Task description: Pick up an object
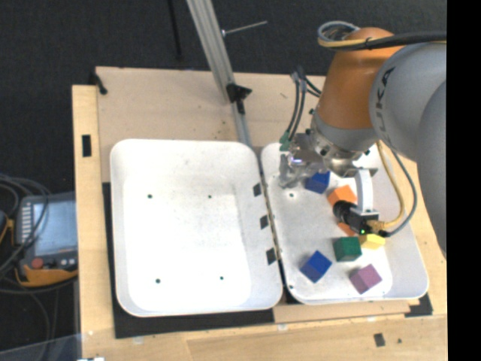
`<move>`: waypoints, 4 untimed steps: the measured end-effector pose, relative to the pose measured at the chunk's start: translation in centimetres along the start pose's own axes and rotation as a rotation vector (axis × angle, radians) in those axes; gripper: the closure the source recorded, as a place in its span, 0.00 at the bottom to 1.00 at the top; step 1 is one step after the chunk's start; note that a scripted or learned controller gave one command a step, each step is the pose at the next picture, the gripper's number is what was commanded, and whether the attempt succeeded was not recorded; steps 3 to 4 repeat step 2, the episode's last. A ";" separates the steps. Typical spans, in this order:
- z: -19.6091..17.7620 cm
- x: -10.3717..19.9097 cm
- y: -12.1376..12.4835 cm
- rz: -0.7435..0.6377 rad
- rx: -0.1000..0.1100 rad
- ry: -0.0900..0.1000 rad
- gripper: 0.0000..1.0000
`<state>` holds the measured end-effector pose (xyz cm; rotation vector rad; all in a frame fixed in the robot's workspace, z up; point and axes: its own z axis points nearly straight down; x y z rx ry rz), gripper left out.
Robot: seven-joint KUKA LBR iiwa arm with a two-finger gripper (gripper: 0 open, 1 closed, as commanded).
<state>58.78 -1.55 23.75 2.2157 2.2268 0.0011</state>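
Tabletop's right bin (398,277) holds scattered blocks w/ gripper (294,173) low beside a blue cube (317,183), probably lining up; grip state unclear.

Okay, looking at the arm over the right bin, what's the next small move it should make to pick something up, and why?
Probably shift slightly toward the blue cube and lower. The gripper sits near the right bin's upper left corner, with that cube just beside it, nearer than the orange block, green cube or purple cube.
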 end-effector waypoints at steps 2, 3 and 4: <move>-0.8 10.3 1.9 -0.002 -0.001 0.001 1.00; -0.8 10.3 1.9 -0.002 -0.001 0.001 1.00; -0.8 10.3 1.9 -0.002 -0.001 0.001 1.00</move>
